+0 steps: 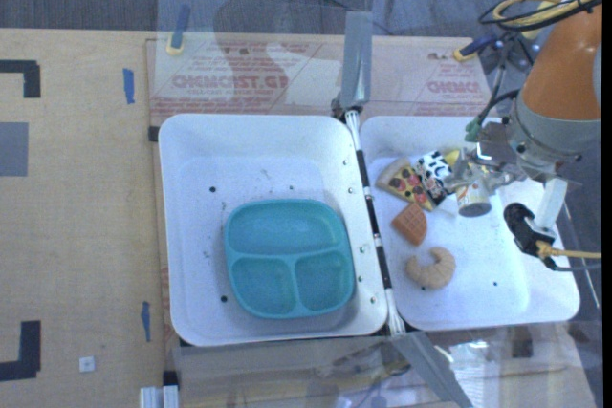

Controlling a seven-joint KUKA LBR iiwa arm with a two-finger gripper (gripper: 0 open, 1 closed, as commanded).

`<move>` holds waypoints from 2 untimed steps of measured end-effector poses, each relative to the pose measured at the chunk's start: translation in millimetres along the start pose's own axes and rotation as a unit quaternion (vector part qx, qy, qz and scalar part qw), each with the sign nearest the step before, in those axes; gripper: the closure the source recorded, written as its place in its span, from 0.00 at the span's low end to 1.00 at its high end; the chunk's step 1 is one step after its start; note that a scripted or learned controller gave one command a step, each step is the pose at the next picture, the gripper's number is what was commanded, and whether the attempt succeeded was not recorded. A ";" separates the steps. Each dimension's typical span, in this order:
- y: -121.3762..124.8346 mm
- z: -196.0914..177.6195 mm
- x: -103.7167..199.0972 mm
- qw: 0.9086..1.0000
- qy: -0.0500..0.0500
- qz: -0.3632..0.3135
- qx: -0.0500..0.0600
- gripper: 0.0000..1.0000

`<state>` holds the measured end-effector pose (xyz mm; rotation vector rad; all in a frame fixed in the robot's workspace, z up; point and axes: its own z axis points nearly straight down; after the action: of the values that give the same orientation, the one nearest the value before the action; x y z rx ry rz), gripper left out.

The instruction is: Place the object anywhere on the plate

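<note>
**Approach over the right bin, before any grasp**

I see the gripper [470, 189] low in the right bin [545, 296], beside the pizza slice toy [408, 180] and the black-and-white toy [436, 166]; I cannot tell how it is set. A waffle piece [411, 225] and a croissant [431, 268] lie nearer the front, apart from it. The teal plate [287, 255] sits in the left bin [191, 158], bearing nothing. I judge the picking step is in hand. Next calls for a secure grasp, a lift over the divider, and release above the plate.
</note>
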<state>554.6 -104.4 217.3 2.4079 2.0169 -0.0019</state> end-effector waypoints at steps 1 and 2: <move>10.4 9.9 163.0 1.000 0.001 0.028 0.000 1.00; -68.3 -9.9 219.4 0.998 0.001 0.070 0.002 1.00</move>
<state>525.9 123.6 227.0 2.5464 1.8445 -0.0040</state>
